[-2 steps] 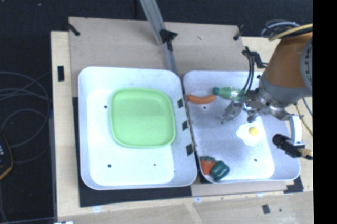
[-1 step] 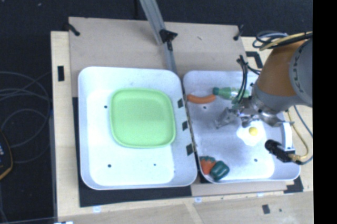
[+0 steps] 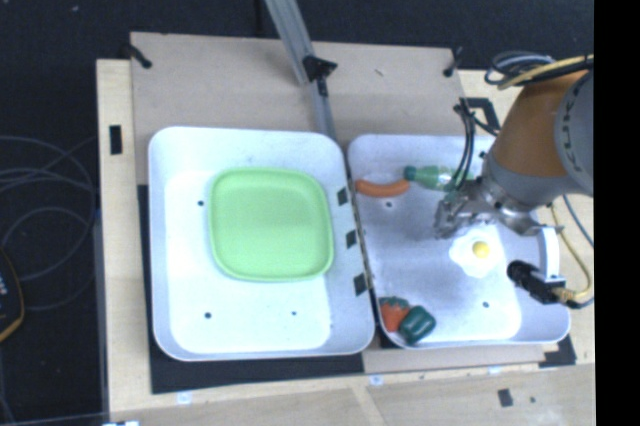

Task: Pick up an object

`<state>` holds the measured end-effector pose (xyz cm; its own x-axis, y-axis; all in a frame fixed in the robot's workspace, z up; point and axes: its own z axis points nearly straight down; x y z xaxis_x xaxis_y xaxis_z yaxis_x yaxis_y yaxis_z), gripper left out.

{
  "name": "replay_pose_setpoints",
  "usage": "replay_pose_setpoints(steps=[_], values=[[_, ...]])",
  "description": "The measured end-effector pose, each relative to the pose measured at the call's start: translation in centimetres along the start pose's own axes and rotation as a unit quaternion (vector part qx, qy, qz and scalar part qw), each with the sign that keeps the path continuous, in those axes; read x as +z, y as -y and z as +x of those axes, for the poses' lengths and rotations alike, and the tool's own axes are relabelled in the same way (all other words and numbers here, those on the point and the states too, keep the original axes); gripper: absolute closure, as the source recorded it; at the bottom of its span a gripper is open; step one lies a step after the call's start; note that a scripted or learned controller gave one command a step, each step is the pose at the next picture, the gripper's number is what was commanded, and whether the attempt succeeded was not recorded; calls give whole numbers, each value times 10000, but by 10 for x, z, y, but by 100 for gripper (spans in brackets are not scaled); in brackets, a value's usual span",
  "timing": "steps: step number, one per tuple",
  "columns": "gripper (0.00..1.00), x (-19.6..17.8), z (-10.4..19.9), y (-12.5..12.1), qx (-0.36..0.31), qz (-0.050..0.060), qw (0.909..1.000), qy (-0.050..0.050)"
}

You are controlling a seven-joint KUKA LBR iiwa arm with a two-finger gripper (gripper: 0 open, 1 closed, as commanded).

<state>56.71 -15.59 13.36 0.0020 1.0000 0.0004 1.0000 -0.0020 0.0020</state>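
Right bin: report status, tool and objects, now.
Tool low over right bin, nothing seen in it. Fried egg beside it; green bottle and orange piece behind. Green plate in left bin, out of the way.

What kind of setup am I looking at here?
Probably a lab pick-and-place bench: two shallow white bins side by side, toy food like a fried egg, and a grey, orange-banded robot arm reaching in.

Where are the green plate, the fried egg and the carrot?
Green plate (image 3: 270,223): camera view, its flat middle.
Fried egg (image 3: 479,251): camera view, its yellow yolk.
Carrot (image 3: 378,186): camera view, middle of its orange body.
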Motion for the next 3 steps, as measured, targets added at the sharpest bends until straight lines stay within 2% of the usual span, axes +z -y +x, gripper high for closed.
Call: replay_pose_setpoints(steps=[1, 3], values=[[100, -48, -8, -7, -6, -15, 10000, 7], [100, -161, -9, -3, -10, -18, 10000, 7]])
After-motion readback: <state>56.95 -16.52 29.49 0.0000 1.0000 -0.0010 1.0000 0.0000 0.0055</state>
